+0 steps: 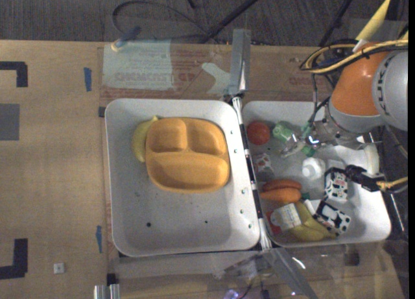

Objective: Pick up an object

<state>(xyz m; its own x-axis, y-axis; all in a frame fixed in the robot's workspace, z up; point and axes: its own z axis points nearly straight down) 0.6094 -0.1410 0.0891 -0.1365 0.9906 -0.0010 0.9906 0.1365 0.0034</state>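
While the gripper (pixel 303 143) hovered beside the green object (pixel 283 131), its grasp impossible to judge, crowded neighbours like the tomato (pixel 258 132) risked deflecting a descent.

Right bin (pixel 376 226) crowded with objects, left bin (pixel 130 226) front open, orange tray (pixel 188 155) behind.

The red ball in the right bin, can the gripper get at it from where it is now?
Probably yes. The red ball lies bare near the bin's left wall, nothing on top of it, and the gripper hovers close by to its right over a green item.
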